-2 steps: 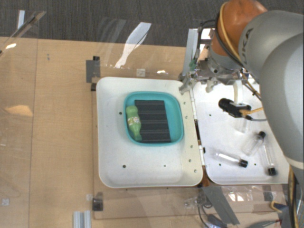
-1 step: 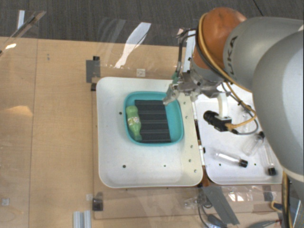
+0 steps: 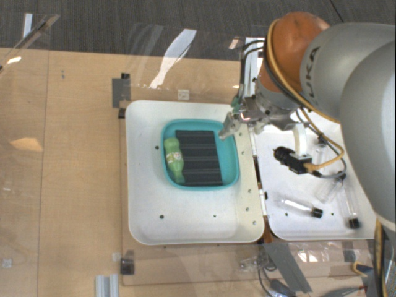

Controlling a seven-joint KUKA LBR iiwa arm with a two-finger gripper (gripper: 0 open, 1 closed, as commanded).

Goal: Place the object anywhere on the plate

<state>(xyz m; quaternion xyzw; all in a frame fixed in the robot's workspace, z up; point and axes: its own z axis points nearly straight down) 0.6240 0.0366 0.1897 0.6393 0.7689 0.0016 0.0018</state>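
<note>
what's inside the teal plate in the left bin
A dark ribbed block fills most of the teal plate, with a green object along its left side. The plate surface beneath them is covered.

right bin [image 3: 309, 231]: upper part hidden under arm [image 3: 346, 73] | tool [image 3: 230, 126]: fingers blurred, opening unreadable | arm: cut off at right edge
</note>
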